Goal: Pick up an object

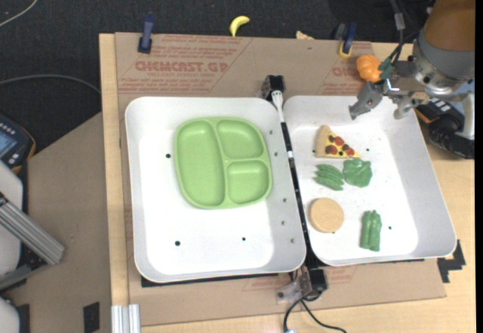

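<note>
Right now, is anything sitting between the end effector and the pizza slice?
No. In the camera view the end effector hovers over the right bin's far end, and only bare white bin floor separates it from the pizza slice.

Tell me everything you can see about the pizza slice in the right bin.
The pizza slice is a small toy wedge, plastic by its look, with a tan crust, yellow cheese and red and dark topping spots. It lies flat on the floor of the right bin, in the upper left part, its point toward the upper left. Nothing touches it: the green leafy pieces lie just below it, apart. The pincer hangs above the bin's far edge, away from the slice.
</note>
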